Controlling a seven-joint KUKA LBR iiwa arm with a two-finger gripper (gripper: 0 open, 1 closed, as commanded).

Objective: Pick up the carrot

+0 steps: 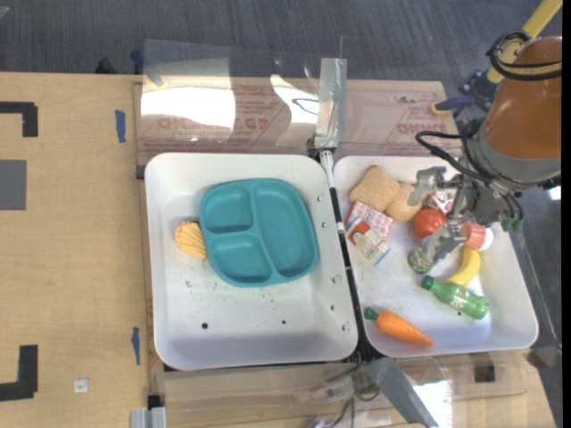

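Camera view, looking down at a slant on two shallow white bins set side by side on a bench. The left bin [178,328] holds a teal divided plate [259,232] near its middle, with a small yellow shell-shaped item [190,238] touching the plate's left edge. The front part of this bin's floor is bare white.

The right bin [522,328] is crowded in its back half. A tan piece of bread [375,188] lies near the back left corner, a red and white packet [368,228] sits just in front of it, and a red tomato [428,224] lies to the packet's right. A yellow banana [466,267] and a green bottle [457,297] lie near each other toward the right wall.

The carrot [401,325], orange with a green top pointing left, lies at the front left of the right bin, close to the front rim and near the wall between the bins. Bare floor surrounds it on its back and right sides.

The grey arm enters from the right. Its gripper [442,243] hangs over the tomato and banana, well apart from the carrot. Whether the jaws stand wide or narrow cannot be told amid the clutter.
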